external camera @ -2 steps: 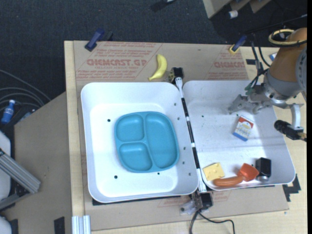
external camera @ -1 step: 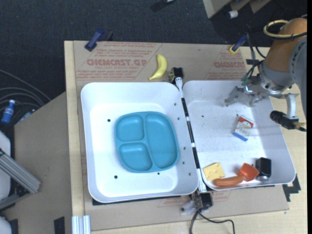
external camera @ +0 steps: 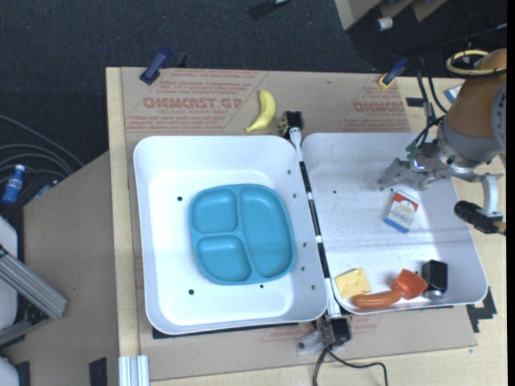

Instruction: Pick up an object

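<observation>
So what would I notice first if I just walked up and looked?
Probably the big blue divided plate in the middle of the left bin. Next, the yellow banana lying on the bench just behind that bin. Then the grey and orange arm reaching in from the right, its gripper over the right bin near a small red, white and blue box.

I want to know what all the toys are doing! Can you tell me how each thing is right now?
Blue divided plate: flat, in the left bin.
Small carton: lying in the right bin, below the gripper.
Cheese wedge: lying at the right bin's near edge.
Hot dog: lying beside the cheese.
Banana: lying on the bench behind the bins.
</observation>
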`<state>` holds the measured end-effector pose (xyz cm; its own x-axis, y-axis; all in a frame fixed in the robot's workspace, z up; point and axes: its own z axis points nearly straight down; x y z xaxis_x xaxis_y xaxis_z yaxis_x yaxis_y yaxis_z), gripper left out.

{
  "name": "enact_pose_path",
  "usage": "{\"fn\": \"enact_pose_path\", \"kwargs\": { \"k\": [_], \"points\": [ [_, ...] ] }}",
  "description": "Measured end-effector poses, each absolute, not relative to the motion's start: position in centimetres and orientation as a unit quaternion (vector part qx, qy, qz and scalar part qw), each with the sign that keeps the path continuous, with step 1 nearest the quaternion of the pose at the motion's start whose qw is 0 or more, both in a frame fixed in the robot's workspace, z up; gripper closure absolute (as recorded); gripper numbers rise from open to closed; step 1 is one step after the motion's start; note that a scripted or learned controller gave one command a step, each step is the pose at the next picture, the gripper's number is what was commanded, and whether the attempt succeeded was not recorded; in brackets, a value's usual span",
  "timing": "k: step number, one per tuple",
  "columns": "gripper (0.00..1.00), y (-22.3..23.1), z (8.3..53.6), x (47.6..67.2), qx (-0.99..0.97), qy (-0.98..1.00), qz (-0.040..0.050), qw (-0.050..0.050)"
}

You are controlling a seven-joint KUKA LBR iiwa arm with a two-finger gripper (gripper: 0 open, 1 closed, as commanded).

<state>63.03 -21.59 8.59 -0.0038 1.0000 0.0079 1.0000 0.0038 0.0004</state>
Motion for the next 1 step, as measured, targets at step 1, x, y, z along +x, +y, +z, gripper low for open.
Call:
{"fn": "enact_pose_path", "kwargs": {
  "k": [1],
  "points": [
    [0.00, -21.01, 8.40, 66.61, -0.707, -0.708, -0.0002, 0.006]
  ]
}}
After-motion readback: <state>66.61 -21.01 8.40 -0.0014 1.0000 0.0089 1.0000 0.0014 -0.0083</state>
